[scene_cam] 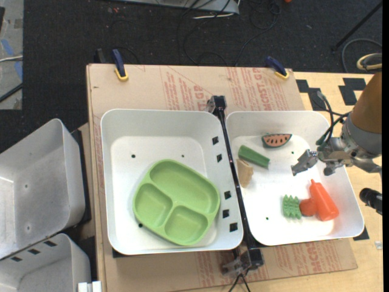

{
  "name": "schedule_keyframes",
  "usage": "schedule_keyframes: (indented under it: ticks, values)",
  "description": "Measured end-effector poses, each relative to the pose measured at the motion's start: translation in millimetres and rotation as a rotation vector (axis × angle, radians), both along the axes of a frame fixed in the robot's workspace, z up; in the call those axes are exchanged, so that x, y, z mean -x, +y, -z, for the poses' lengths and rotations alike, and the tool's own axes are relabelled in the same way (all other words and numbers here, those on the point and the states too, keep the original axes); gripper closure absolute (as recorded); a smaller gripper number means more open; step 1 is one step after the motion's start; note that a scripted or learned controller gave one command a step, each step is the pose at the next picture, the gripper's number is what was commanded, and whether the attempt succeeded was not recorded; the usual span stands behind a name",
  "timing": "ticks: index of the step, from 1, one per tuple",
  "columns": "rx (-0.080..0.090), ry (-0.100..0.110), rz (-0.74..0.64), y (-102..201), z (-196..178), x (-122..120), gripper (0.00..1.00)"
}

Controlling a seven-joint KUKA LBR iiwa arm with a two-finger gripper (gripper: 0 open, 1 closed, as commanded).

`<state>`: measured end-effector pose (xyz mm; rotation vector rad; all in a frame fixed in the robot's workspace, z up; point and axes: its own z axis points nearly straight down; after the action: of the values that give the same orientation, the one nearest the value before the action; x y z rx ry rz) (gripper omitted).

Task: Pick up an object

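A: Starting big: the worktop (158,84) is carrying two white bins side by side, the left bin (115,126) and the right bin (316,121).

B: And the green divided plate (176,202) is lying in the left bin, towards its near edge.

A: Now the arm (368,117) is reaching over the right bin's far right edge, the gripper (307,161) hanging above the floor, fingers spread, pinching nothing.

B: Just beyond it towards the near right corner, the orange toy (321,201) is touching a green spiky piece (291,206).

A: A green block (253,157) and tan lump (244,173) are sitting by the left wall, a watermelon slice (276,140) near the far edge.
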<state>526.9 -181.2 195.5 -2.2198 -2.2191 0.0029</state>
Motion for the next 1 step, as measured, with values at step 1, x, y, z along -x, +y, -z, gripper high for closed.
schedule_keyframes:
  ticks: [1]
  values:
    - [-0.001,0.001,0.000,6.2,46.4,-4.8,0.00]
